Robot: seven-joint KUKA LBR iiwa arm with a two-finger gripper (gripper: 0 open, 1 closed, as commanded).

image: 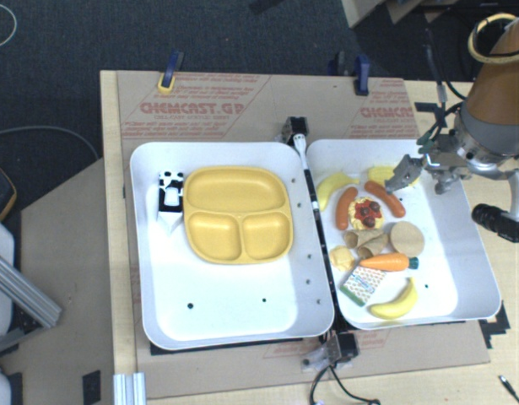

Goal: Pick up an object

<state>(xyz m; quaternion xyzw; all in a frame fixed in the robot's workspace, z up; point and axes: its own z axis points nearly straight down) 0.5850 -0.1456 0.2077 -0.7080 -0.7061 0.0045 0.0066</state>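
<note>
The right bin (pixel 466 260) holds a heap of toy foods: two red sausages (pixel 347 207) (pixel 384 198), a small pizza piece (pixel 366 214), a round tan biscuit (pixel 407 238), an orange carrot (pixel 384 262), a banana (pixel 392 304), a striped packet (pixel 363 283) and yellow pieces (pixel 329 188) near the back. My gripper (pixel 422 178) hangs over the back right of this bin, just right of the upper sausage. It is open, one finger (pixel 403 175) pointing toward the food, and there is nothing between the fingers.
In the left bin (pixel 149 251) lies a yellow three-part tray (pixel 238 212) with a small black-and-white tag (pixel 170 194) beside it. A divider rim (pixel 314 226) separates the bins. Clamps (pixel 168 72) stand at the bench's back edge. Cables run at the right.
</note>
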